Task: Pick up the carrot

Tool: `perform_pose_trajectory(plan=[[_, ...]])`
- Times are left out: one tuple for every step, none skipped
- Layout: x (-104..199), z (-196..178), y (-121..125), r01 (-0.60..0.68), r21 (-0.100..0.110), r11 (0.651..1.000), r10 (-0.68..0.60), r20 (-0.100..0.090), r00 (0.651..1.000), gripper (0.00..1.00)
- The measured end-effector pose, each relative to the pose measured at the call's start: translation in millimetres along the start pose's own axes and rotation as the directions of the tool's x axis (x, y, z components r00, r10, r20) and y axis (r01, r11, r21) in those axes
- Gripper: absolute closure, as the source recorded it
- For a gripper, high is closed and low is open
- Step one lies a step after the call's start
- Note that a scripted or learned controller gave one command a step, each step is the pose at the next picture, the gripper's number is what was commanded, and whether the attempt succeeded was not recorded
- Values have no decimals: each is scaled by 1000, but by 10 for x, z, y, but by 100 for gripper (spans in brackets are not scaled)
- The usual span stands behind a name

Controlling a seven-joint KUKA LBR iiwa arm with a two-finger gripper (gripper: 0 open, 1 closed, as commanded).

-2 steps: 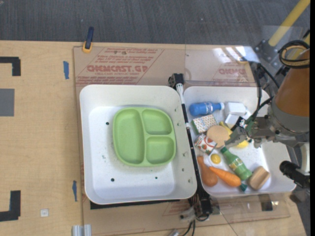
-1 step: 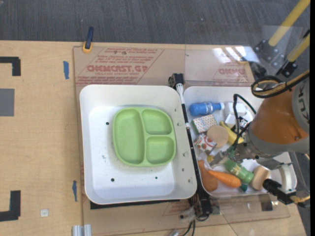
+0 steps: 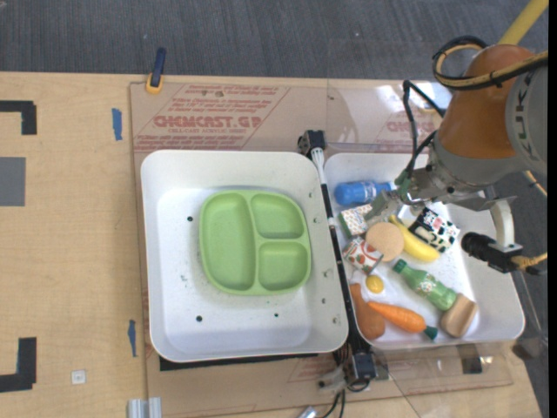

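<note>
1. The carrot (image 3: 400,314) lies flat along the near side of the right bin (image 3: 513,307), its orange body pointing left and its green tip toward the right.
2. It is crowded. A brown rounded item (image 3: 370,321) sits just to its left, the green bottle (image 3: 427,286) lies just beyond it on the far side, and a tan piece (image 3: 459,317) rests near its right end.
3. Farther back in the same bin are a banana (image 3: 416,243), a blue bottle (image 3: 360,192), a round tan item (image 3: 384,239) and a black-and-white patterned object (image 3: 436,229).
4. The left bin (image 3: 170,259) holds a green divided plate (image 3: 255,242), which plays no part in this task.
5. The arm (image 3: 487,111) hangs over the far part of the right bin. The end effector (image 3: 416,197) sits low near the blue bottle and banana, well apart from the carrot.
6. I cannot tell how wide the end effector is set, since the wrist hides it. Nothing shows in its grasp.
7. I judge this to be the approach step: the carrot is untouched and the pick has not begun.
8. The next move calls for travelling toward the near side of the bin, stopping above the middle of the carrot, and turning the wrist to close across its narrow width.
9. The descent needs care, as the green bottle and the brown item leave little room on either side.
</note>
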State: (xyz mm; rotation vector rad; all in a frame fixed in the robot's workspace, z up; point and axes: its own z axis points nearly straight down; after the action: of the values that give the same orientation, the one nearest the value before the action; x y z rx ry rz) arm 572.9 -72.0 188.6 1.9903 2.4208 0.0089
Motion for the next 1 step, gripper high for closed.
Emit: perform_pose_trajectory(plan=[[345, 38, -364, 115, 14, 993, -115, -7, 993, 0]])
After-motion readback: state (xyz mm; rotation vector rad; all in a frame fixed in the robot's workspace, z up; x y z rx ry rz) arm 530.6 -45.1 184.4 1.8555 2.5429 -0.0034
